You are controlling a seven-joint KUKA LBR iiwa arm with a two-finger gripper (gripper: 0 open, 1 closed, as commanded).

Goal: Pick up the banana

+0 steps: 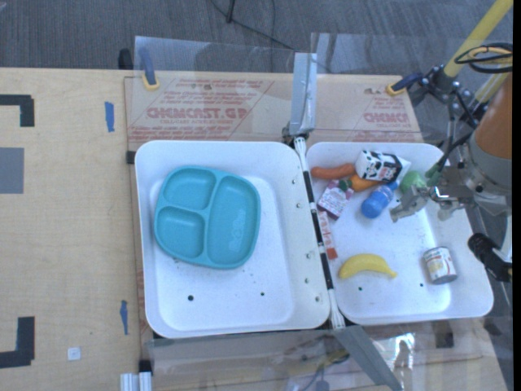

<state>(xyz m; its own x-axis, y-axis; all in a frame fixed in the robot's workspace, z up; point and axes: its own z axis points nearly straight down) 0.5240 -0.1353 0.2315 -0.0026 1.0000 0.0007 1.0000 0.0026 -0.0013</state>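
Two shallow white bins sit side by side on the desk [65,218], the left bin [163,300] holding a blue divided plate [207,217] that lies flat towards its far left part, and the right bin [468,300] holding a scatter of small things. The banana [367,266] lies flat in the near half of the right bin, curved with its ends pointing down towards the near rim, well apart from everything else except a small tin can [439,265] that lies on its side to the right of it, near the bin's right wall. Along the far side of the same bin there is a carrot [332,171] by the inner wall, a black and white toy cow [378,166] just right of it, a small pink and white packet [332,200] below the carrot, a blue bottle [376,202] tilted beside the packet, and a green thing [412,179] close to the arm's tip. The gripper [409,208] reaches in from the right edge and sits over the middle right part of the right bin, just right of the blue bottle and well above the banana; nothing shows between its fingers, and whether they are wide or narrow I cannot tell
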